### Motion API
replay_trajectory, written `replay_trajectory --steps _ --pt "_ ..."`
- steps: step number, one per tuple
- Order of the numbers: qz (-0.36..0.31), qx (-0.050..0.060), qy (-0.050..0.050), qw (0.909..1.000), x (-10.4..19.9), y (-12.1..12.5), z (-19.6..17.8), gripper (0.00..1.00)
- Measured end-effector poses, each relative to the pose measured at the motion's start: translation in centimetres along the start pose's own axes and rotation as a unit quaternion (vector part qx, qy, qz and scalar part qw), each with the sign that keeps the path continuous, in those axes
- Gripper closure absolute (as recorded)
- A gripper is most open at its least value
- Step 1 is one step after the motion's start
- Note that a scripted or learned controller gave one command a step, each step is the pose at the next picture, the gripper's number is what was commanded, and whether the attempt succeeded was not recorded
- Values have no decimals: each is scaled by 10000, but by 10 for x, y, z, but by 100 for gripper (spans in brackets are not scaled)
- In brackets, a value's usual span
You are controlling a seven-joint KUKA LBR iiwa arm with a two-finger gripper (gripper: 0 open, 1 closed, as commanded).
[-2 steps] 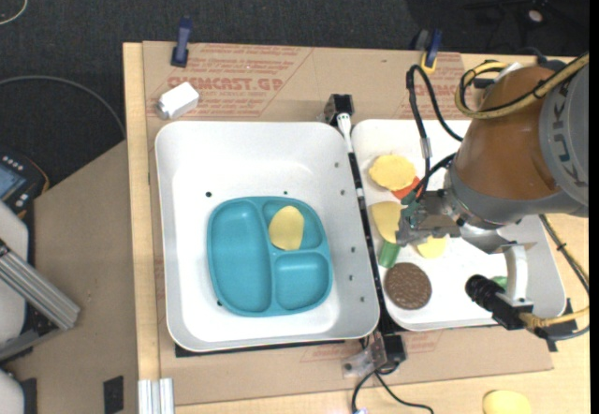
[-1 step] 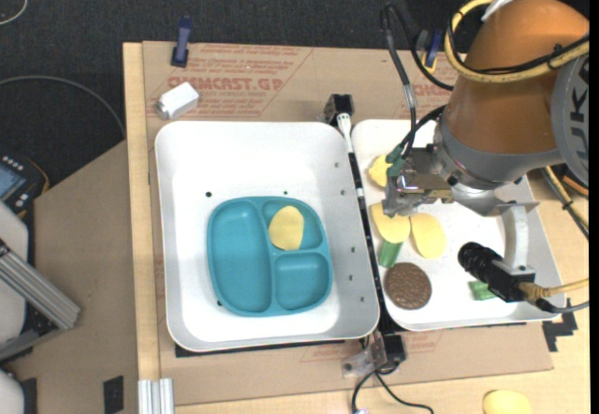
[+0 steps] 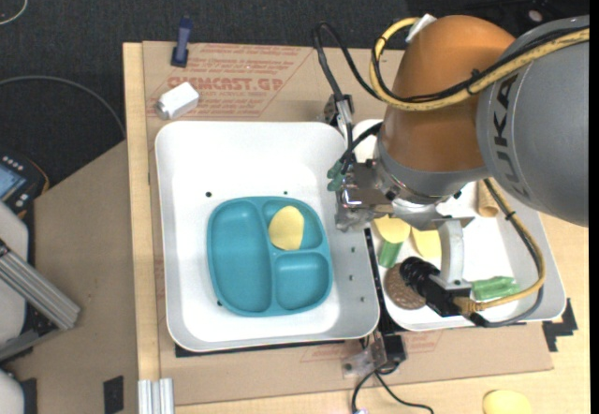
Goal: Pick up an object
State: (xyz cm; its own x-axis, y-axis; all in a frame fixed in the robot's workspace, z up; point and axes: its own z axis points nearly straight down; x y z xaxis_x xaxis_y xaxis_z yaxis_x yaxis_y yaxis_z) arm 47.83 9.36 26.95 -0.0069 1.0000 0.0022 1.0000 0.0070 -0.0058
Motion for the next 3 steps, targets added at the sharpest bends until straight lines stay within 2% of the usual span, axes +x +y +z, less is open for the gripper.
replay_trajectory --steps 1,2,3 --pt "66 22 -26 10000 -48 33 90 100" --pt "28 -81 -3 10000 -45 16 -17 100" --pt "22 -114 4 9999 -42 1 -144 100"
